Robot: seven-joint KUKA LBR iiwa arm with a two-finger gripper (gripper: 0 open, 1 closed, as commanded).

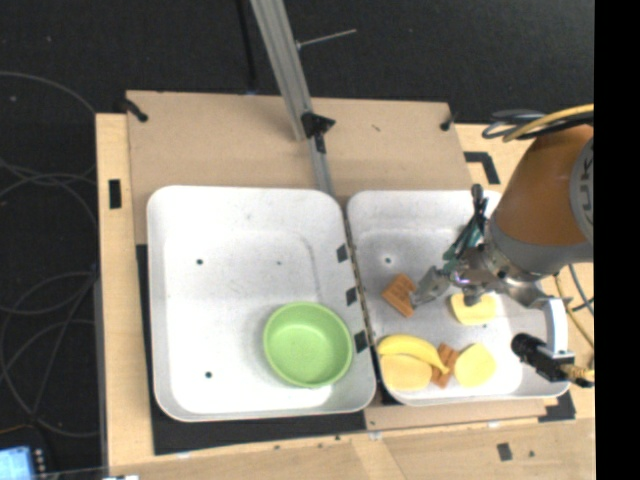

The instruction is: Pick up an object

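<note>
Two-finger gripper (432, 284) low in the right-hand white bin (400, 218), grip state impossible to tell. Small orange-brown block (399, 294) just left of it, centre-right of frame. Likely light, rigid, easy to pinch across its flat sides.

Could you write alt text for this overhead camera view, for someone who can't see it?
A grey and orange robot arm reaches from the right into the right-hand white bin, its gripper beside a small orange-brown block among yellow toy foods. The left-hand white bin holds a round green plastic bowl.
</note>
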